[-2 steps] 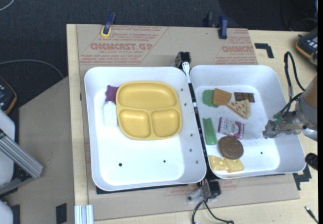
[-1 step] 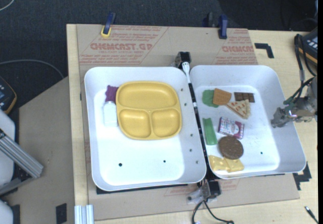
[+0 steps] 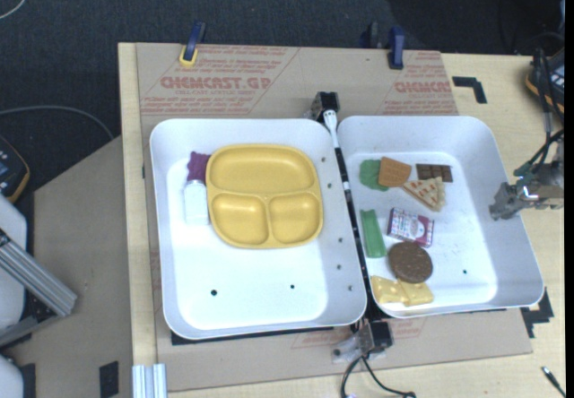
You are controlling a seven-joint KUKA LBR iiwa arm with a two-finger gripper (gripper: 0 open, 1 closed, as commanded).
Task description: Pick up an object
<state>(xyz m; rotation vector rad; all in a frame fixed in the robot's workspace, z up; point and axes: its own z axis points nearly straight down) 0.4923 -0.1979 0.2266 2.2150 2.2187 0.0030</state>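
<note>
fingers (image 3: 504,204) at right bin (image 3: 480,131) rim | bench sheet (image 3: 269,100) reads "CHEMCAST"

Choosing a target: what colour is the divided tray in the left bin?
Yellow; the divided tray shows clearly in the camera view.

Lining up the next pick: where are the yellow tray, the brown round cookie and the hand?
yellow tray (image 3: 265,194), camera view: divider ridge.
brown round cookie (image 3: 411,263), camera view: top face.
hand (image 3: 508,204), camera view: near its tip.
</note>
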